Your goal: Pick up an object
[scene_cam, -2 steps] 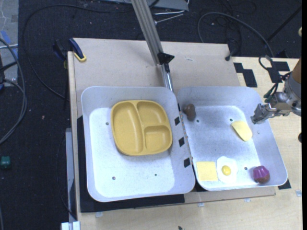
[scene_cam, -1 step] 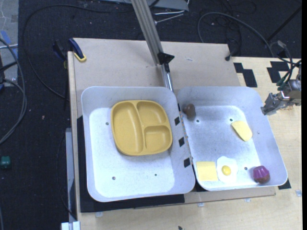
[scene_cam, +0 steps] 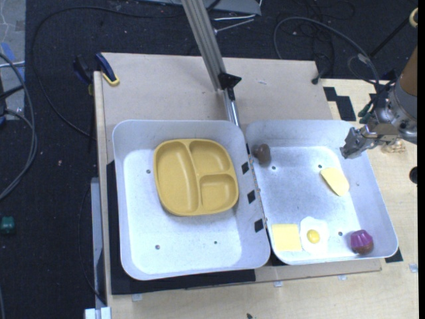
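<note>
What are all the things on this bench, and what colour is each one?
shallow white bins: two, white, side by side on the bench
yellow divided plastic plate: one, yellow, in the left bin
small brown round object: one, brown, right bin, far left corner
pale yellow wedge: one, yellow, right bin, middle right
flat yellow square slice: one, yellow, right bin, near edge
toy fried egg: one, white with yellow centre, beside the square slice
small purple object: one, purple, right bin, near right corner
tool: one, grey, over the right bin's far right edge

Yellow wedge [scene_cam: 335,181] flat, right bin's [scene_cam: 292,168] far side
</note>
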`<action>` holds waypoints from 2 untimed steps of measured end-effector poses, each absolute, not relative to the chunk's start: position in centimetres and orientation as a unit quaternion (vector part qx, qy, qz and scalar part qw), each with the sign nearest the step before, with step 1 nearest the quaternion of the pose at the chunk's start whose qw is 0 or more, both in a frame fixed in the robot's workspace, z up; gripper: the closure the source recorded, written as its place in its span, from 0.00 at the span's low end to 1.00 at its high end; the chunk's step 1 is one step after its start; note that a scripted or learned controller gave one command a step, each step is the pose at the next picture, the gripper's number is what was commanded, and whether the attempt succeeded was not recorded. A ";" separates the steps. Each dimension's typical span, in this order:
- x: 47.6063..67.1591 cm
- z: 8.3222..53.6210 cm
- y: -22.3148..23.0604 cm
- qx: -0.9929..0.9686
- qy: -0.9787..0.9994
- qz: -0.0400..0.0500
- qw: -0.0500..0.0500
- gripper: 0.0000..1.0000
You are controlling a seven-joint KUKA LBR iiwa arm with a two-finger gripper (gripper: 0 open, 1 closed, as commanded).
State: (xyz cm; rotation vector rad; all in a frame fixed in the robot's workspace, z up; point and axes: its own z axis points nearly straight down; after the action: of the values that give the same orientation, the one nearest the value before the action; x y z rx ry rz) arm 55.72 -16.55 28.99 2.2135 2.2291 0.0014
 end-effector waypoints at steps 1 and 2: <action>55.7 28.5 -10.3 0.704 0.710 0.000 -0.001 1.00; 56.2 26.9 -4.3 0.704 0.710 0.000 -0.001 1.00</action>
State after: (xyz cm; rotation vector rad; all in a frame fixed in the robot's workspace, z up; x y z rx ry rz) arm 56.15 -4.27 26.86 2.2132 2.2330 0.0005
